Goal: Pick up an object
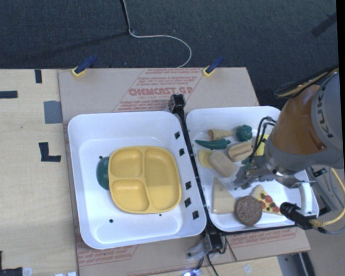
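Observation:
My gripper [244, 178] is low inside the right bin [237, 224], reaching in from the right over the toy food. Just left of it lie a cream wedge [222, 163] and a pale flat slab [221, 199]. A brown round patty [248, 211] sits just below it, with a pizza slice [266, 200] to its right. Farther up are a green pepper [213, 143], a teal piece [243, 132] and tan rolls [238, 151]. Nothing shows between the fingers.
The left bin [82, 168] holds a yellow divided plate [144, 178] with a dark teal object [103, 173] tucked under its left edge. A black divider [189, 162] runs between the bins. Cardboard [158, 89] lies under both, and a cable [155, 34] runs at the back.

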You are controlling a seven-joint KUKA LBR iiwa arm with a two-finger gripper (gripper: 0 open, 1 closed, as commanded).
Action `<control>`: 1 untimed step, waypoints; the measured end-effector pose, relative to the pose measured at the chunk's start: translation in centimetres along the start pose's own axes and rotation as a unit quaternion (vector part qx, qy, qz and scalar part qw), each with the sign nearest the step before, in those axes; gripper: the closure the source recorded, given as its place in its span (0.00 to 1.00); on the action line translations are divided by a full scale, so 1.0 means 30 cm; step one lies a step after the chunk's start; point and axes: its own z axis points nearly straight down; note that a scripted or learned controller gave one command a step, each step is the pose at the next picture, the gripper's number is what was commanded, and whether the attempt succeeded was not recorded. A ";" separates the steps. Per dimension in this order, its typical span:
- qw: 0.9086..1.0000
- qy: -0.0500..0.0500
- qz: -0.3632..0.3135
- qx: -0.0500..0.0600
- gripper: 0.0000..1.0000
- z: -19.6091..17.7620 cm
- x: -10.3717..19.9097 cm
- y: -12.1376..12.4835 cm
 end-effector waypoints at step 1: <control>1.000 0.000 0.000 -0.001 1.00 -0.207 -0.012 -0.002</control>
